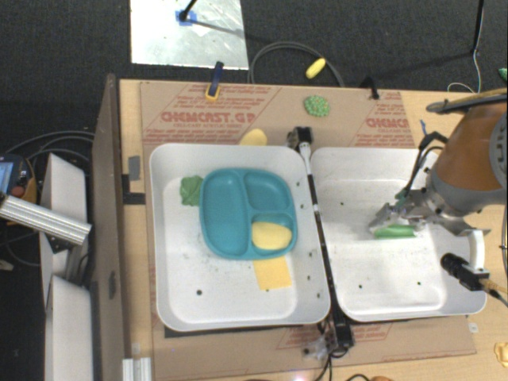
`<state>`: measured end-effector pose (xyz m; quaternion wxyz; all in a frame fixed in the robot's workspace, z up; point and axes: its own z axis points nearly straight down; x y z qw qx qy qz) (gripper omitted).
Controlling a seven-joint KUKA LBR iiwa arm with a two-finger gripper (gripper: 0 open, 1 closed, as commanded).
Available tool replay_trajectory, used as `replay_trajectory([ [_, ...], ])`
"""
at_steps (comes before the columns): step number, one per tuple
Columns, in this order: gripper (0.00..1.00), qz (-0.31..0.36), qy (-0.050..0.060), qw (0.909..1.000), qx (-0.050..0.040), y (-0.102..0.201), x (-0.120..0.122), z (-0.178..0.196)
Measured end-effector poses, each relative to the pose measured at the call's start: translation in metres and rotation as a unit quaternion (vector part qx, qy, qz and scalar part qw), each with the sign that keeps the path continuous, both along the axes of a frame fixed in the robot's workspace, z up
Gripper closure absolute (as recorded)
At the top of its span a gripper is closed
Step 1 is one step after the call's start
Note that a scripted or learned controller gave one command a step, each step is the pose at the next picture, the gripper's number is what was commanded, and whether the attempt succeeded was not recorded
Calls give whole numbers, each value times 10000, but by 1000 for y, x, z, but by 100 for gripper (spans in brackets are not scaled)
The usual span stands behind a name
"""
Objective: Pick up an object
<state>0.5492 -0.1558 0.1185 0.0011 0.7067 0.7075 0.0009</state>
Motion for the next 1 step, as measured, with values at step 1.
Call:
replay_trajectory([
  [1, 100, 41, -13, 10000, 6, 81, 12, 69],
])
